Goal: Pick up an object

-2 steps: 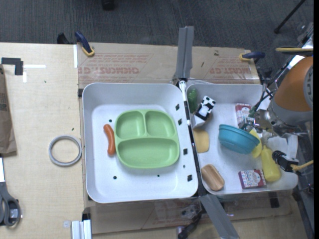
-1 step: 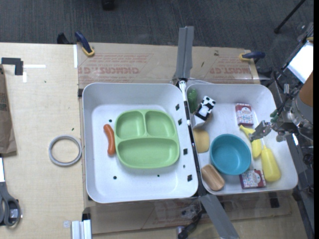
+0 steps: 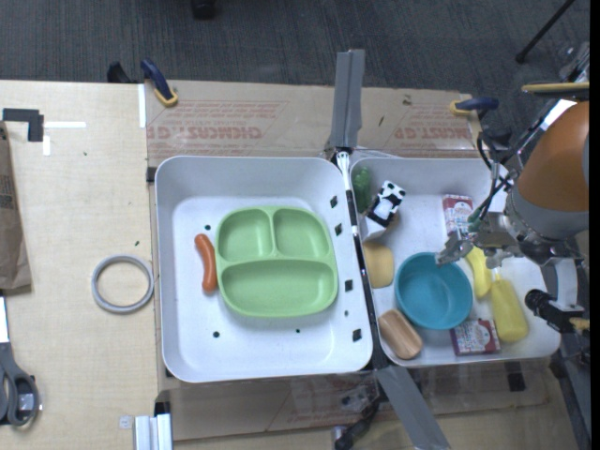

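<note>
The right bin (image 3: 422, 172) holds a blue bowl (image 3: 433, 293), a black-and-white cow toy (image 3: 385, 202), a red-and-white packet (image 3: 457, 216), a pale yellow lump (image 3: 379, 263), a brown bread-like piece (image 3: 401, 336), a yellow banana (image 3: 480, 275), a larger yellow item (image 3: 509, 312) and a red packet (image 3: 473, 336). My gripper (image 3: 472, 248) hangs low over the bowl's upper right rim, just above the banana. The grey and orange arm (image 3: 558, 172) comes in from the right. I see nothing held.
The left bin (image 3: 178, 204) carries a green divided plate (image 3: 277, 261) and an orange sausage (image 3: 205, 261) beside it. A grey ring (image 3: 123, 282) and scissors (image 3: 17, 397) lie on the bench at left. Blue clamps (image 3: 159, 82) sit at the back.
</note>
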### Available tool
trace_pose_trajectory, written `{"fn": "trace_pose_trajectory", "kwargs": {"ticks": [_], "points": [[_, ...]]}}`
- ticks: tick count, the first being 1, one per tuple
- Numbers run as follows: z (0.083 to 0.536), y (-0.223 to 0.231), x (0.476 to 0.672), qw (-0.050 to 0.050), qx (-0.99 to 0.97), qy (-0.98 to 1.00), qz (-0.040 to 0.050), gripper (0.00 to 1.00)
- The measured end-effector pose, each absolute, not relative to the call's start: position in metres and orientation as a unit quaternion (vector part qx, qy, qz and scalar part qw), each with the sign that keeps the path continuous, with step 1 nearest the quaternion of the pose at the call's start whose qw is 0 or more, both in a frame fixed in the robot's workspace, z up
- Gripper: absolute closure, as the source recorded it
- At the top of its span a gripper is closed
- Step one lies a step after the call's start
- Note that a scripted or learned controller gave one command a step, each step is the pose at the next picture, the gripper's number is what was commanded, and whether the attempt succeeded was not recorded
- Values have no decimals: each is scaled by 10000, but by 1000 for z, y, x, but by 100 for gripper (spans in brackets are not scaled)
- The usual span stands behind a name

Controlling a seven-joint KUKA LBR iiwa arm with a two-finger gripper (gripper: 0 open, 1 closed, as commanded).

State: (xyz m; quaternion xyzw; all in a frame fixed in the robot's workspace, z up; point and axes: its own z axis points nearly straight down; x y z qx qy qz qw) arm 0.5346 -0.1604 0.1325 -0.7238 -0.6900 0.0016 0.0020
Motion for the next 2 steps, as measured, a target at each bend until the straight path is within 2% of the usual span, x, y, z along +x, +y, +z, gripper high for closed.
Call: {"fn": "trace_pose_trajectory", "kwargs": {"ticks": [1,2], "points": [[90,-210,579,27,-6878,-7259,-12,0],[91,-211,551,6,-5689,-8224,1,0]]}}
